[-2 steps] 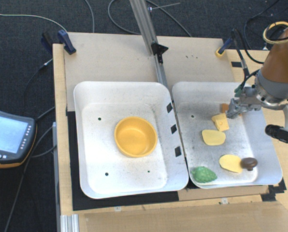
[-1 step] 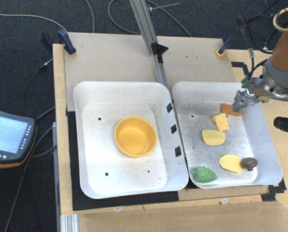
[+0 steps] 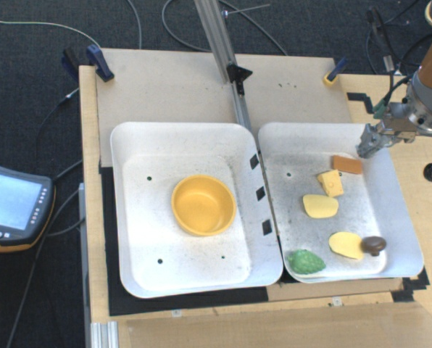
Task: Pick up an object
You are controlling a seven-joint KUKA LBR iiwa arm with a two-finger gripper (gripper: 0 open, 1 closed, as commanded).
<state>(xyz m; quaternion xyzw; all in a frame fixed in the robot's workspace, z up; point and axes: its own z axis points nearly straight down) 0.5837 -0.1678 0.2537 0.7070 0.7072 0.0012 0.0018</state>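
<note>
Flat orange block (image 3: 346,165) by right bin's far wall, gripper (image 3: 368,143) just above it; fingers' spread unclear

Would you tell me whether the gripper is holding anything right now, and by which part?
Nothing is held: the gripper hangs above the right bin's far edge, apart from the orange block.

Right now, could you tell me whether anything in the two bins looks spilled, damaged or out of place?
Nothing stands out. The yellow bowl sits upright in the left bin; the small items lie loose in the right bin.
</note>
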